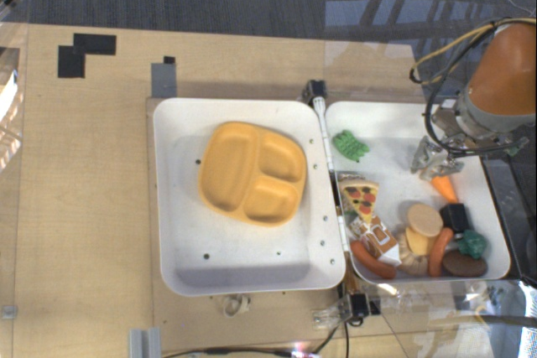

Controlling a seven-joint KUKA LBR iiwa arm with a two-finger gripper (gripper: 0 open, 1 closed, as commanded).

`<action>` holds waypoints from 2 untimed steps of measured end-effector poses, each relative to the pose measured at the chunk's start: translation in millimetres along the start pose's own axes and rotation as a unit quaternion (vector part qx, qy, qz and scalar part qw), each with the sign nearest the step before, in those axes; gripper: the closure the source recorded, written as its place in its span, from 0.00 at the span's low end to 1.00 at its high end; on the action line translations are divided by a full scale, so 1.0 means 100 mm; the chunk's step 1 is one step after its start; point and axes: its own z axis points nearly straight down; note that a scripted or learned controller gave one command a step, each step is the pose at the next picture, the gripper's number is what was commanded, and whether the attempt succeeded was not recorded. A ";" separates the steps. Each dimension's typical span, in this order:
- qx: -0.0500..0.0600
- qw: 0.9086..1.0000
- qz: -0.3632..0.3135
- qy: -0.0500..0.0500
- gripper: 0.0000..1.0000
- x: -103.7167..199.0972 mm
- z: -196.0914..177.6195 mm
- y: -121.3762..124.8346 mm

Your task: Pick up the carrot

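**Gripper low over the carrot in the right bin**

Camera view: 2 white bins sit side by side on the wooden bench. The left bin holds 1 yellow divided plate with 3 compartments, lying toward 12 o'clock of the bin's middle; bare white floor rings it, widest at 6 o'clock.

The right bin is crowded at its 6 o'clock end. The carrot, orange and tilted, lies near the bin's 3 o'clock wall. The gripper hangs just at the carrot's 11 o'clock end, its metal fingers close on or touching that tip; I cannot tell whether they are spread or closed, nor whether the carrot sits between them. The arm's orange band stands above it at 1 o'clock.

A green toy lies alone toward 10 o'clock of the bin, with open floor between it and the gripper. A pizza slice lies by the dividing wall. Below it come a printed carton, whose lettering is too small to read, a tan round piece, 2 sausages, a black block, a dark green piece and a brown piece, all packed close.

Black marks on the bench at 10 o'clock carry no readable writing.
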 end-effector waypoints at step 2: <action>-0.003 1.000 0.003 0.004 0.00 0.12 0.11 0.11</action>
